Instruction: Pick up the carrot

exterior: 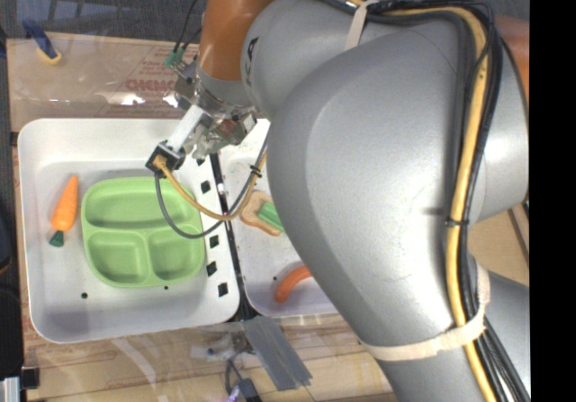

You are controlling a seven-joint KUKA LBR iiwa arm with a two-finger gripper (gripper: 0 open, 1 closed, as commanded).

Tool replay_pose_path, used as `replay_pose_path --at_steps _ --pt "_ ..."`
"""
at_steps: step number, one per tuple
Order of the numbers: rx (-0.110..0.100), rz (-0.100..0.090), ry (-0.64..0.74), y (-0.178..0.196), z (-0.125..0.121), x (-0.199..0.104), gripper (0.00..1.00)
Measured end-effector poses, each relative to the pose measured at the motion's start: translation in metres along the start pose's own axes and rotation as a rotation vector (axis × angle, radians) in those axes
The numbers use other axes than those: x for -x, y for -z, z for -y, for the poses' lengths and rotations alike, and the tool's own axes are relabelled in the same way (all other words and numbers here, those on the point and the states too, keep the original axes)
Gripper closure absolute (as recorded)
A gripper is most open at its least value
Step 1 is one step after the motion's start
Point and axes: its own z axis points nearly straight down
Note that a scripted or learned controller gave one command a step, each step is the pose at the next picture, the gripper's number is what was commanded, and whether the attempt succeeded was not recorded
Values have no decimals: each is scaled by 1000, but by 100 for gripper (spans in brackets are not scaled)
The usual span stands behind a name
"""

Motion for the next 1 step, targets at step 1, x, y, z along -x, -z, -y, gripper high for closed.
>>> replay_pose_path --at_steps 1 --pt "-2 3 135 -41 66 -27 100"
